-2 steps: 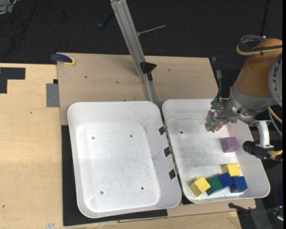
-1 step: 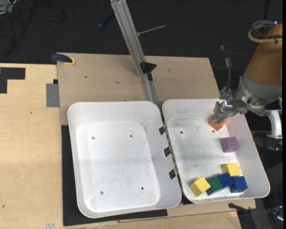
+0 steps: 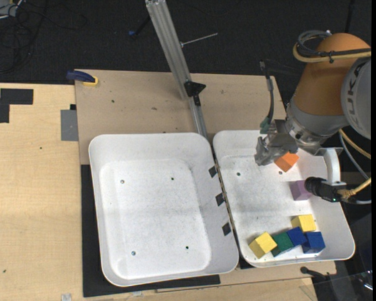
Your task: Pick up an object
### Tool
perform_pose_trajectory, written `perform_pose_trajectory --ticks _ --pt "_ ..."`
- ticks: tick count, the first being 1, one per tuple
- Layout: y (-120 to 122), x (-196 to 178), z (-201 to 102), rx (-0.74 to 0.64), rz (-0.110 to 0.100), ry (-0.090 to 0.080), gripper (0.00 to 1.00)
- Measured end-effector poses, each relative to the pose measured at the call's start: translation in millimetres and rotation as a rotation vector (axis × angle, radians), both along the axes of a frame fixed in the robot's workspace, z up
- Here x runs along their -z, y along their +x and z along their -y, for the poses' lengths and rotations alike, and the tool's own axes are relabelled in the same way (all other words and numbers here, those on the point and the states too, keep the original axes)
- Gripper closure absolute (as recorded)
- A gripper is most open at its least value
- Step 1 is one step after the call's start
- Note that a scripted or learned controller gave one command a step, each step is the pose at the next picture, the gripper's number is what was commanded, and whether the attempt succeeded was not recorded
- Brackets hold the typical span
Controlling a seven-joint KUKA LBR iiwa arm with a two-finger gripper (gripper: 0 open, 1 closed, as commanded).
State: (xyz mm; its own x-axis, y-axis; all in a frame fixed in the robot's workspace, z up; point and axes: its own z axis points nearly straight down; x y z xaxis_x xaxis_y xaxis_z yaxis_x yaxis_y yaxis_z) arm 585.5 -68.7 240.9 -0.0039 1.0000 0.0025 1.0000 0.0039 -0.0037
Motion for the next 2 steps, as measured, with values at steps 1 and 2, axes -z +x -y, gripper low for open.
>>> perform_pose_trajectory --ticks 1,2 --pt "4.7 13.6 -53.2 -0.001 -0.002 0.0 1.0" --pt "17.5 15.1 -114.8 -0.001 0.001 -0.001 1.0"
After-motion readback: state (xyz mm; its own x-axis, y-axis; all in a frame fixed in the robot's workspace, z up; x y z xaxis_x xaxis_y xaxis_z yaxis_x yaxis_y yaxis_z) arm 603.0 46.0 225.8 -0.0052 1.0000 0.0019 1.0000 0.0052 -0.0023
